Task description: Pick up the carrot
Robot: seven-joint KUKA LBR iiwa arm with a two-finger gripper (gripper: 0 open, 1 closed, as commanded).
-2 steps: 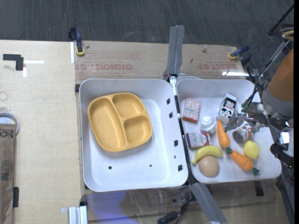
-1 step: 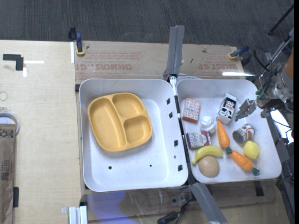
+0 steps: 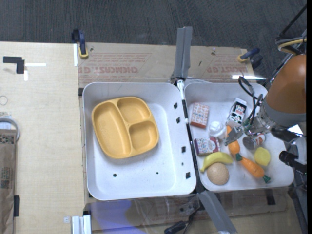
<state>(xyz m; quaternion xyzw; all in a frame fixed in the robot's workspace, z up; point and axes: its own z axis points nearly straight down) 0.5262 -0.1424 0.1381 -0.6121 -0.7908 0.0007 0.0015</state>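
Presently catalogued: carrot (image 3: pixel 252 167), orange with a green stub, lying flat near the front right corner of the right bin (image 3: pixel 280 182), its tip toward the bin's middle. Judged a light, rigid plastic toy with a smooth, tapered skin likely to slip; best taken across the thicker middle, fingers square to its length. Neighbours in the same bin: banana (image 3: pixel 217 159) and tan egg-shaped piece (image 3: pixel 218 174) by the front edge, yellow lemon (image 3: pixel 262 156) just beside the carrot, a second small orange piece (image 3: pixel 234 147), a white bottle (image 3: pixel 216 128), and small printed boxes (image 3: pixel 200 115) toward the back. Gripper (image 3: pixel 237 133) hangs over the bin's middle, well short of the carrot; whether it is wide or narrow cannot be told. Left bin (image 3: pixel 97 179) holds one yellow divided plate (image 3: pixel 125 126), its three compartments bare.
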